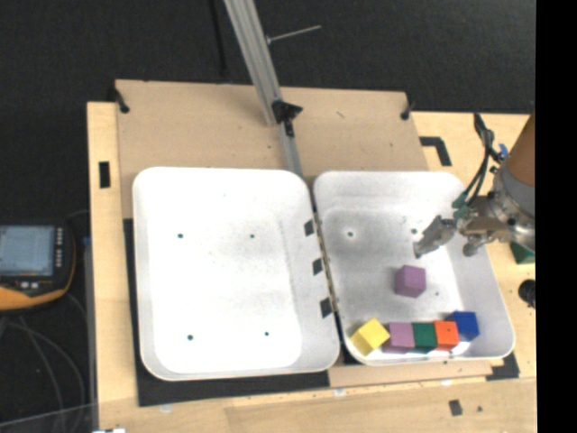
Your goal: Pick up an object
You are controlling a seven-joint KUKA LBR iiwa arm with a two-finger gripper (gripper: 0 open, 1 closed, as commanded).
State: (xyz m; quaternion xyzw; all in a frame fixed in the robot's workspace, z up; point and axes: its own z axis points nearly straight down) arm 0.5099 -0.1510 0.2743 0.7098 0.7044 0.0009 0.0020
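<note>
- Over the right bin (361,197), near its right wall, hangs the gripper (444,237), reaching in from the right on a grey arm (509,210) with an orange band at the picture's edge.
- Whether the gripper is released or clenched cannot be told; it shows as a small grey shape pointing left and down, with nothing seen in its grasp.
- Just below and left of the gripper, on the floor of the right bin, a purple cube (410,280) sits by itself, apart from the gripper and from the other blocks.
- Along the front wall of the right bin, further from the gripper, a row of blocks lies close together: a yellow block (370,336) at the left, tilted on the bin's curve, then a purple block (399,336), a green block (424,336), an orange block (446,334) and a blue block (465,324) at the right end.
- Left of the right bin, touching it along a shared edge with small dark clips, lies the left bin (225,269), a shallow white tray with a few dark dots on its floor.
- Both bins rest on a pale wooden bench (261,120).
- Behind the right bin, a slanted metal pole (257,52) rises from the bench toward the top of the picture.
- Far left of the right bin, beyond the bench edge, sits a small device with a screen (32,258) and an orange rim.
</note>
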